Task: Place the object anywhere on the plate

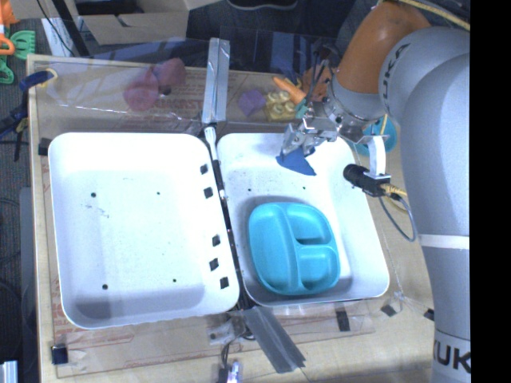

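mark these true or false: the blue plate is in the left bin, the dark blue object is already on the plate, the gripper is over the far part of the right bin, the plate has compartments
1. The blue plate is in the left bin. False: it lies in the right bin, toward the near end.
2. The dark blue object is already on the plate. False: it is at the gripper, beyond the plate's far edge and apart from it.
3. The gripper is over the far part of the right bin. True.
4. The plate has compartments. True: ridges divide it into sections.
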{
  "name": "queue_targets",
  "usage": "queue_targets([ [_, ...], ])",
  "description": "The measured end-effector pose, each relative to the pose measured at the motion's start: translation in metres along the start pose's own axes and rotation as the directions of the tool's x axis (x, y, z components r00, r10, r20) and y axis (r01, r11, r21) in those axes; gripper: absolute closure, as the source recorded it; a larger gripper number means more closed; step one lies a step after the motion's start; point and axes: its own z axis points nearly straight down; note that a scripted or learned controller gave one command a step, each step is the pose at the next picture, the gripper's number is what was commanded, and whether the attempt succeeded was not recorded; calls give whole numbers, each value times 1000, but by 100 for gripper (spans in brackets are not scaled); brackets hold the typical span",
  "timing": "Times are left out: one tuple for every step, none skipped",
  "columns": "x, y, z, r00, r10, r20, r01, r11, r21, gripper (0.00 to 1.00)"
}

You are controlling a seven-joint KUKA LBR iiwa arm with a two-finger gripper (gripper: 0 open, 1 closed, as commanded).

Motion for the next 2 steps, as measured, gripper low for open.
queue_targets([
  [-33, 3, -59, 937, -350, 3, 350, 937, -3, 100],
  [-31, 4, -88, 844, -536, 6, 536, 844, -4, 100],
])
